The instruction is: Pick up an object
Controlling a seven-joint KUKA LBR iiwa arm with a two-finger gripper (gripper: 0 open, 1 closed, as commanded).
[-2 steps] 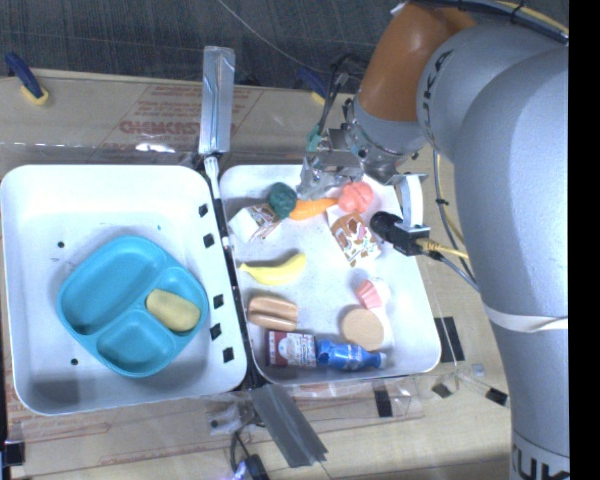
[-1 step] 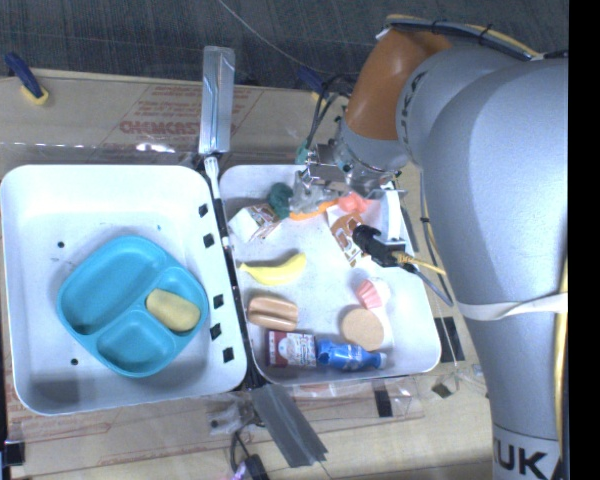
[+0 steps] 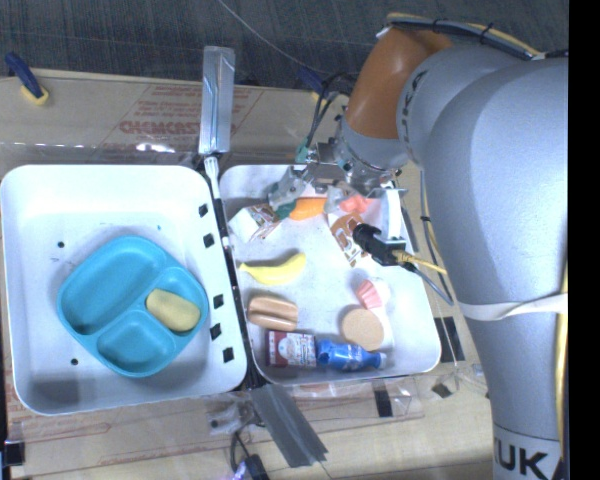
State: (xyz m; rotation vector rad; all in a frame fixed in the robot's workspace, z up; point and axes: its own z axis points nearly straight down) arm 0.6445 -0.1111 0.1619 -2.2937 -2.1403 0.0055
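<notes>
I see the gripper (image 3: 315, 190) low at the right bin's (image 3: 420, 313) far end, over a carrot (image 3: 308, 208); I can't tell its grip.

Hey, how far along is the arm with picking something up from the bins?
Done: the gripper has reached the far end of the right bin, right at an orange piece. In hand: nothing visibly lifted. Left: a grasp and a lift; the banana and bottle lie untouched.
</notes>
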